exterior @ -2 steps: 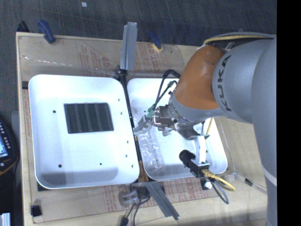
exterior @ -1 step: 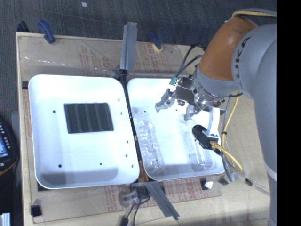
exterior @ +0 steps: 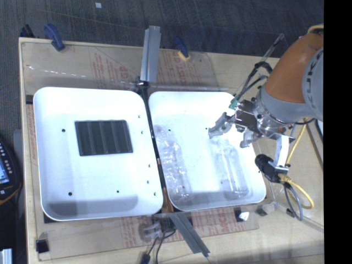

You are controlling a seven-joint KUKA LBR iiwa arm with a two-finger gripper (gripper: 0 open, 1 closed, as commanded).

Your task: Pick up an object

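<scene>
My gripper (exterior: 230, 136) hangs over the right side of the right bin (exterior: 190, 100), its two fingers spread open with nothing between them. Just below it a clear plastic bottle (exterior: 232, 172) lies lengthwise along the bin's right wall. Along the left wall of the same bin lies a second clear bottle (exterior: 171, 164). A dark grey ribbed rectangular block (exterior: 103, 137) lies flat in the middle of the left bin (exterior: 55, 191).
The grey arm with its orange band (exterior: 291, 70) comes in from the right, trailing cables (exterior: 289, 186) past the right bin's edge. A metal bar (exterior: 149, 54) stands at the back between the bins, and blue clamps (exterior: 55, 37) grip the bench's far edge.
</scene>
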